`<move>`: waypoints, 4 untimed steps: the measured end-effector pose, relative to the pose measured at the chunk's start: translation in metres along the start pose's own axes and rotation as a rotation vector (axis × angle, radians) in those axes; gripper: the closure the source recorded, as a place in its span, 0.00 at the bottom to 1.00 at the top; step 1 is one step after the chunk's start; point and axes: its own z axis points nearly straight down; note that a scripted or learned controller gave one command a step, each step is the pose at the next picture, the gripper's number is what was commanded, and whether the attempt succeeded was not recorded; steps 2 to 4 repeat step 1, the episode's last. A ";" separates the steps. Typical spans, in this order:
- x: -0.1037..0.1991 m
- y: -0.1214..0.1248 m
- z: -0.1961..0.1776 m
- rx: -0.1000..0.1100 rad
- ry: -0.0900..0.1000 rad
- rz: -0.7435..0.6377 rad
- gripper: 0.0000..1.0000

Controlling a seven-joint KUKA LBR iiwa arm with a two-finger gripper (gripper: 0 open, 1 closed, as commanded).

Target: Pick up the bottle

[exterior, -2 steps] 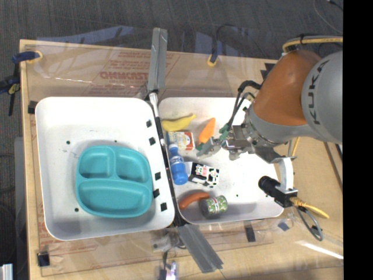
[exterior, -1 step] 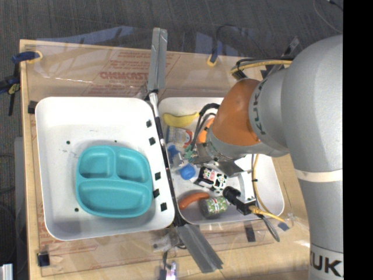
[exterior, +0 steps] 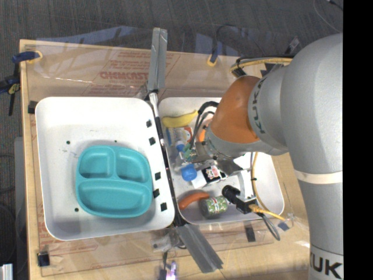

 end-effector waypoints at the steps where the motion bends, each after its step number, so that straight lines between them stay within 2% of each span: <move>1: 0.072 -0.049 -0.089 0.004 0.007 0.036 1.00; 4: 0.072 -0.049 -0.089 0.004 0.007 0.036 1.00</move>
